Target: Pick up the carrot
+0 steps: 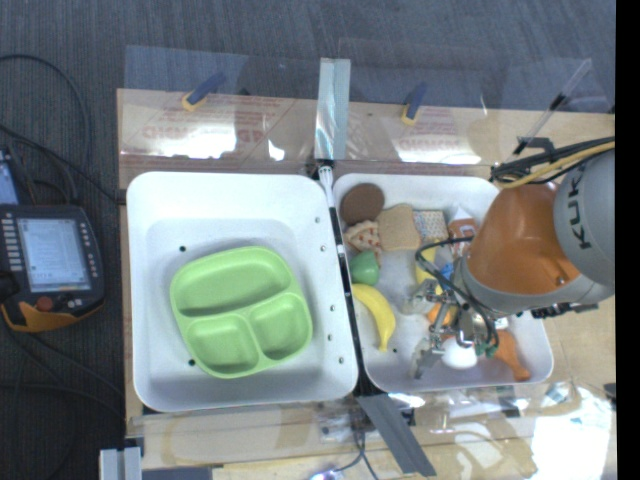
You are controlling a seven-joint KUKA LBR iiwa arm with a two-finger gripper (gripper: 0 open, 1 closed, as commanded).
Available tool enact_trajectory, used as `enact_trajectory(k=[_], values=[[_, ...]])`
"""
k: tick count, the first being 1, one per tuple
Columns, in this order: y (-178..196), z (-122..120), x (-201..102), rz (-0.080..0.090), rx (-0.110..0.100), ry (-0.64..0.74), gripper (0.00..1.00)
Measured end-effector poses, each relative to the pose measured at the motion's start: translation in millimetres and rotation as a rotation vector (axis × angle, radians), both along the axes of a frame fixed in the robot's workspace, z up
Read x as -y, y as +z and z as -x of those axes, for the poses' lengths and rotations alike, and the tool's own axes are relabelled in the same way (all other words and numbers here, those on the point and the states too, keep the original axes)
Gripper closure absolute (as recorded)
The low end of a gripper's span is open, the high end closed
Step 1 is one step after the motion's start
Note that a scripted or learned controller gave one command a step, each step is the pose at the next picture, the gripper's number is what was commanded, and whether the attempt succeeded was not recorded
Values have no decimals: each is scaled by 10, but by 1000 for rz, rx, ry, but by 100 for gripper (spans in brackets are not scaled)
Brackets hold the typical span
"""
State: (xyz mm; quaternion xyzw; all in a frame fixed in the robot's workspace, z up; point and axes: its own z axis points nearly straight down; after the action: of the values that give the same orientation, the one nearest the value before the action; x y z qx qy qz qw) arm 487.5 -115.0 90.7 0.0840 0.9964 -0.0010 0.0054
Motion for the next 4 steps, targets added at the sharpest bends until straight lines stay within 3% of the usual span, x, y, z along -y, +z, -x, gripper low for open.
enact_trajectory(k=[1,2,3,4], values=[[116,-29,-3,3,8,2,100],[1817,11,-275,1,0,163,100],[1783,24,-274,0,-8,163,0],[176,58,-108,-3,-18,220,0]])
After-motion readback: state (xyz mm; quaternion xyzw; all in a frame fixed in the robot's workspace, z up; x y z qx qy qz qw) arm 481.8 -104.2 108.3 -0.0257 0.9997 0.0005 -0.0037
